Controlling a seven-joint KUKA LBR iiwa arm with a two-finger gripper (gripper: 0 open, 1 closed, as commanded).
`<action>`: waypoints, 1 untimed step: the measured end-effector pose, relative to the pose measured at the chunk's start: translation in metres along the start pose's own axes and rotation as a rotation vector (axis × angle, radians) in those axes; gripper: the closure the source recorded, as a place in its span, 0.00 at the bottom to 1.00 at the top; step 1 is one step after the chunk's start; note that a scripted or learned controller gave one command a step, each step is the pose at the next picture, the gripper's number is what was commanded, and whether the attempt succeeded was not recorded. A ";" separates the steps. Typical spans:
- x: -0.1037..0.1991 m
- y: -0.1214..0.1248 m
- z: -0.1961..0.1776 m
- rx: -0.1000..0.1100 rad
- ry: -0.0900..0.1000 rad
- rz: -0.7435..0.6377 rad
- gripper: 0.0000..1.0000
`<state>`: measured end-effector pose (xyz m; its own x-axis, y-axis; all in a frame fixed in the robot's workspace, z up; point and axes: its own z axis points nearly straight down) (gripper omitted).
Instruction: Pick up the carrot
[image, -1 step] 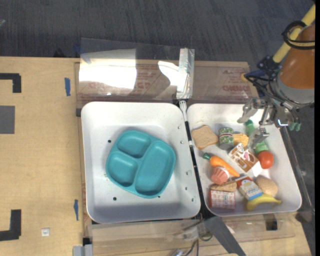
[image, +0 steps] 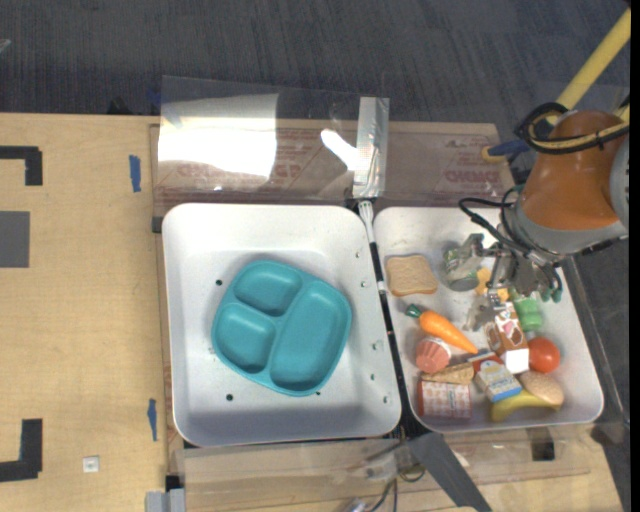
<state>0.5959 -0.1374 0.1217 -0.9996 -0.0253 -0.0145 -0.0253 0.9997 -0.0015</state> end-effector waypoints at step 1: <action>0.064 0.039 0.030 0.001 -0.001 0.115 0.00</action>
<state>0.5311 -0.1006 0.0902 -0.9959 0.0897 -0.0156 0.0897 0.9960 -0.0008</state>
